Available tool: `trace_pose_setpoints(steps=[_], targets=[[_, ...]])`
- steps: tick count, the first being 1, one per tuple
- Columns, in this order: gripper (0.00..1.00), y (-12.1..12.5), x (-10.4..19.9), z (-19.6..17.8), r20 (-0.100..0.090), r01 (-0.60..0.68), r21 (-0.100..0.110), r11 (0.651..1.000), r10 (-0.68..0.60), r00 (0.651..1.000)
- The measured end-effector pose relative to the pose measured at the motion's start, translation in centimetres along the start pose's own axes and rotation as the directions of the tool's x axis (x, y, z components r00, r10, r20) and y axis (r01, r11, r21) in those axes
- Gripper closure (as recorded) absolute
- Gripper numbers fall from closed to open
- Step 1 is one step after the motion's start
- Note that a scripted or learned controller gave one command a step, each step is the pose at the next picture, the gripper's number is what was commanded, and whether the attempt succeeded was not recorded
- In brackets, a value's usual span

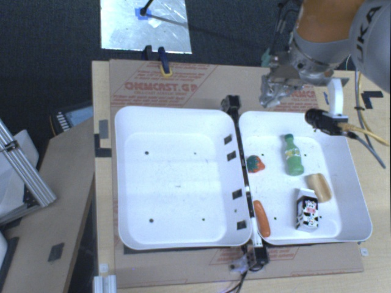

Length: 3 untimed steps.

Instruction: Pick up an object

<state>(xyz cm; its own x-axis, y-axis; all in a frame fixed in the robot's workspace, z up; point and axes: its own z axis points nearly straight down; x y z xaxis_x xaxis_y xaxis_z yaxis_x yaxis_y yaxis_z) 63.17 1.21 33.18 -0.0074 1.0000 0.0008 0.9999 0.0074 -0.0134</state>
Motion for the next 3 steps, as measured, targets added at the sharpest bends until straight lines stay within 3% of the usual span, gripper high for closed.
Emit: trace_pose_setpoints(steps=[1, 2, 3], targets=[[1.0, 3.4, 3.5, -3.9, 0.0, 0.0, -0.021, 1.0, 0.0, 1.0], [1.0, -6.5, 6.6, -11.3, -0.003, 0.001, -0.019, 1.0, -0.001, 1.0], [1.0, 0.8, 9.7, -16.2, 0.0, 0.0, -0.025, 1.0, 0.0, 1.0]])
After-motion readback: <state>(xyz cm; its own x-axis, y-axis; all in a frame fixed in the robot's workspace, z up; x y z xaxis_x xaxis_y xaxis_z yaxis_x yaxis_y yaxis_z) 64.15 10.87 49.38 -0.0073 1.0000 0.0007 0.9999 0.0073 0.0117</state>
